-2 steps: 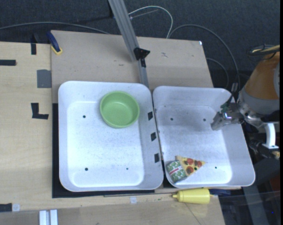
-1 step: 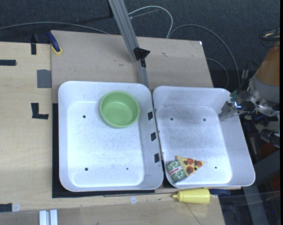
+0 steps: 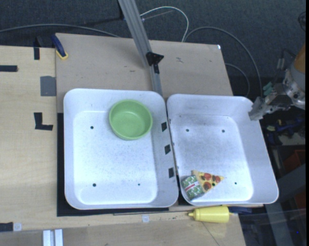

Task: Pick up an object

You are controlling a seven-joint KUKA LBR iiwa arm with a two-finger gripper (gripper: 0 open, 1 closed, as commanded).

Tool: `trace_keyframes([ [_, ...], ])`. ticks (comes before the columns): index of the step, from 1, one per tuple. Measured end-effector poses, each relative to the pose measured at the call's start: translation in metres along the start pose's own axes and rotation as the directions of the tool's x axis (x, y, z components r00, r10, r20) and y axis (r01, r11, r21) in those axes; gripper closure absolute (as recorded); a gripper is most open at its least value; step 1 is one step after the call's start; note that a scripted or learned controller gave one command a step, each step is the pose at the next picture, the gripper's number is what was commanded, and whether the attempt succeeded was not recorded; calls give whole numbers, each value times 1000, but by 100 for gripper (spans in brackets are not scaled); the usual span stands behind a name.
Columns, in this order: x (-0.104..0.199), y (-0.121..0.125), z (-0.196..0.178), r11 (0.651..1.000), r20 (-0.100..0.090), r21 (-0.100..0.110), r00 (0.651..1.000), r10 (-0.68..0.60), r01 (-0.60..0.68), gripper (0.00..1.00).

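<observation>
A green bowl (image 3: 130,119) sits upright in the left bin (image 3: 77,152), near its back edge. In the right bin (image 3: 246,137), at the front left corner, lie a pizza-slice toy (image 3: 209,179) and a small green packet (image 3: 191,187), touching each other. My gripper (image 3: 260,108) hangs at the right bin's back right rim, far from all these objects, with nothing visibly held. Its fingers are too small and blurred to read.
A yellow mustard-like bottle (image 3: 210,214) lies on the bench just in front of the right bin. A grey pole (image 3: 139,32) slants over the bench behind the bins. Cables (image 3: 215,35) trail at the back right. A blue and yellow clamp (image 3: 59,47) sits at the back left.
</observation>
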State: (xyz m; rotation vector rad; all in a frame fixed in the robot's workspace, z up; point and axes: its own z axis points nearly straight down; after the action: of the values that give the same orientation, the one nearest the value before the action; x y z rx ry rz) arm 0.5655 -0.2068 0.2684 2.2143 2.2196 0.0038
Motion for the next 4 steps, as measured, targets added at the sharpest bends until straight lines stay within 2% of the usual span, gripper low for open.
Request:
trace_keyframes([
  [1, 54, 17, 15, 1000, -4, 8, 1000, -4, 4, 100],
  [3, 152, 39, 39, 1000, -3, 9, 1000, -3, 3, 100],
  [4, 206, 55, 30, 1000, -5, 6, 1000, -5, 5, 100],
])
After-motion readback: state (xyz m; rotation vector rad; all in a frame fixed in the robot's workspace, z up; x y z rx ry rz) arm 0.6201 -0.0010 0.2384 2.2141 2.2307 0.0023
